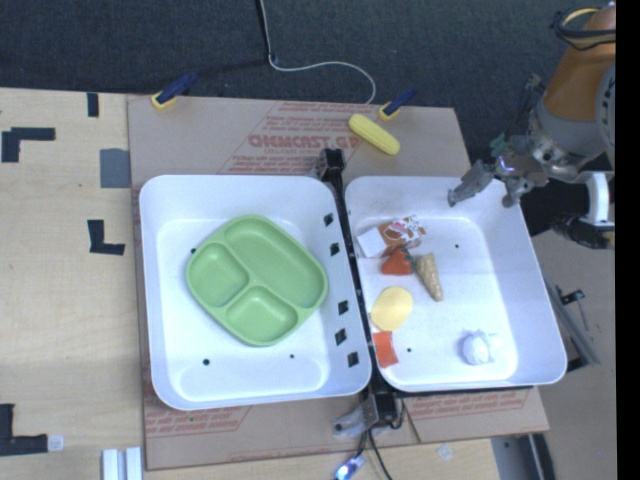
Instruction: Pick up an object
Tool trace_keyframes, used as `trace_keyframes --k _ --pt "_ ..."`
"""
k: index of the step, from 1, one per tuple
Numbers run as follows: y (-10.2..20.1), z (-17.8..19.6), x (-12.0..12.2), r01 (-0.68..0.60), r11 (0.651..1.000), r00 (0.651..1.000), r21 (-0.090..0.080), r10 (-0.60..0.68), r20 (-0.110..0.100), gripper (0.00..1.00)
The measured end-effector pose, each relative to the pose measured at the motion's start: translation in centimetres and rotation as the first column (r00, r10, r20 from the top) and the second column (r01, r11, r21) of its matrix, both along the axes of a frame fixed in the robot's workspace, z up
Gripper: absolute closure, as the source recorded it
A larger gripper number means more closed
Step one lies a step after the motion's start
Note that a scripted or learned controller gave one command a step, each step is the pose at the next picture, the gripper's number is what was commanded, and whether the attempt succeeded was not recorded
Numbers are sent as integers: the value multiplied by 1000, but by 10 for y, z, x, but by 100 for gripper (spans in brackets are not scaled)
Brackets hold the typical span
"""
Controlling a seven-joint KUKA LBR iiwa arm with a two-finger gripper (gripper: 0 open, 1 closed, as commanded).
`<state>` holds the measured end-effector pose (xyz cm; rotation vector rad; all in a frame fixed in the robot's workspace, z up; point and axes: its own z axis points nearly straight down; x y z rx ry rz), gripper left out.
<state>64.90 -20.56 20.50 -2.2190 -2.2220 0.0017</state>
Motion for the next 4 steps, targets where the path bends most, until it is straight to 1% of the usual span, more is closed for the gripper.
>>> trace_keyframes --k 1,2,3,4 --pt "2 -120 16 -2 1000 1000 0 2 -4 0" --pt "45 -113 -15 9 1000 1000 -20 -9 16 0" --pt "-21 -93 -39 3 1000 1000 -3 -3 2 0" --pt "64 -122 -37 -4 1000 1000 0 4 0 0"
